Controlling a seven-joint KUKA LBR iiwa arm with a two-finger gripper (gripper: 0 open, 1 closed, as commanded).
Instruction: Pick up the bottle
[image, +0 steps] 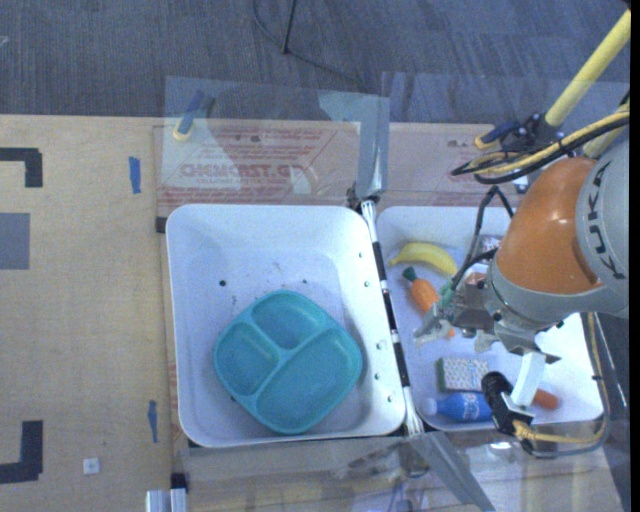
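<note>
1. Camera view, nearest edge first: the blue bottle (463, 407) lay on its side in the right bin (585, 398), close against that bin's near wall and beside the rim shared with the left bin (190, 300). Its far-right end was covered by a black part of the arm, so its full length could not be made out.
2. Just beyond the bottle sat a small speckled green-and-white block (461, 374), touching or almost touching it; which one could not be settled. A white and orange piece (535, 392) showed to the right of them, partly under the arm's hardware and too hidden to identify.
3. Above the middle of the right bin hung the gripper (447, 318), its grey metal parts pointing toward the shared rim. Whether the fingers were apart or together could not be told, and nothing was seen between them. It stood apart from the bottle, farther up the bin.
4. The arm's orange band (545, 235) and grey body hid most of the right bin's floor.
5. A carrot (424, 292) lay just beside the gripper, and a banana (427, 257) lay beyond it near the far wall.
6. In the left bin a teal divided tray (288, 360) rested toward the near side, leaving bare white floor along the far and left walls.
</note>
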